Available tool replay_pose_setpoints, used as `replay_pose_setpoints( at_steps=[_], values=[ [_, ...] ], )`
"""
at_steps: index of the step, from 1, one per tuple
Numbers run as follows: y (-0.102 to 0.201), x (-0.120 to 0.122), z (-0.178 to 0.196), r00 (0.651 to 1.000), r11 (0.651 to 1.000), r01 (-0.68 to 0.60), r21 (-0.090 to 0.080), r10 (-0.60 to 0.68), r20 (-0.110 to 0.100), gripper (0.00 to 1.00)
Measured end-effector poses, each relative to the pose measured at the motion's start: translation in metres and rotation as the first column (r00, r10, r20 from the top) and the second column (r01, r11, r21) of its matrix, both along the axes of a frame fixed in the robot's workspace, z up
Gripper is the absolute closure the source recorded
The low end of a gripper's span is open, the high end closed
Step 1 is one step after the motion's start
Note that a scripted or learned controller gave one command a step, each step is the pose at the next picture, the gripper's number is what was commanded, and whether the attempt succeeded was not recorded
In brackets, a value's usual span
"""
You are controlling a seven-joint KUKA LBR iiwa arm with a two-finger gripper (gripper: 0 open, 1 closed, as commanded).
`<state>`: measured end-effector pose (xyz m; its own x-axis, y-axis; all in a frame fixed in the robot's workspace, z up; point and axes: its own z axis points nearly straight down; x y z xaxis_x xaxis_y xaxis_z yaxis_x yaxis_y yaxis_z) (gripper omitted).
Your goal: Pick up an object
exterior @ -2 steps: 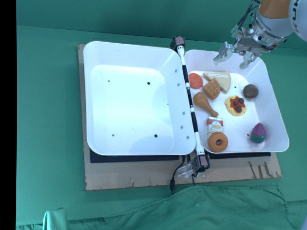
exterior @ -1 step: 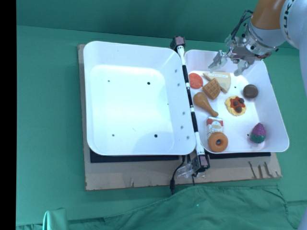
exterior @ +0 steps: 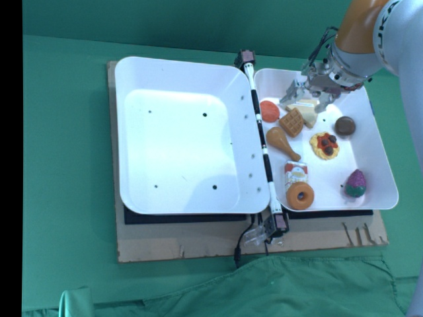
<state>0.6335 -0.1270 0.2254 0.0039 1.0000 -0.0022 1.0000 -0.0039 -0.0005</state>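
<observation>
Gripper (exterior: 305, 96) sits low in the right bin (exterior: 378, 152), at its far end, right over a pale yellow wedge (exterior: 307, 109) that looks like toy cheese, probably the pick target. Jaws: cannot tell, the wrist body covers them (and part of the wedge). Other toys are scattered loose nearby: waffle (exterior: 291, 121) touching the wedge, red disc (exterior: 269, 110), drumstick (exterior: 283, 142), pizza (exterior: 324, 144), brown cookie (exterior: 345, 125), donut (exterior: 301, 195), carton (exterior: 295, 172), purple egg-shaped toy (exterior: 355, 183). Arm is cut off at the frame's upper right. Left bin (exterior: 132, 84) shows only small dark specks, too small to identify.
</observation>
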Motion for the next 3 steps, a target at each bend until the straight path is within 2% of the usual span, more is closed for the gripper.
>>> replay_pose_setpoints(
  at_steps=[1,2,3],
  values=[
    [-0.003,0.004,-0.025,1.000,1.000,0.000,-0.005,0.000,0.021,0.00],
    [-0.005,0.006,-0.012,1.000,1.000,0.003,-0.010,-0.002,0.028,1.00],
    [-0.001,0.016,0.048,1.000,1.000,-0.002,-0.001,0.002,0.012,1.00]
  ],
)
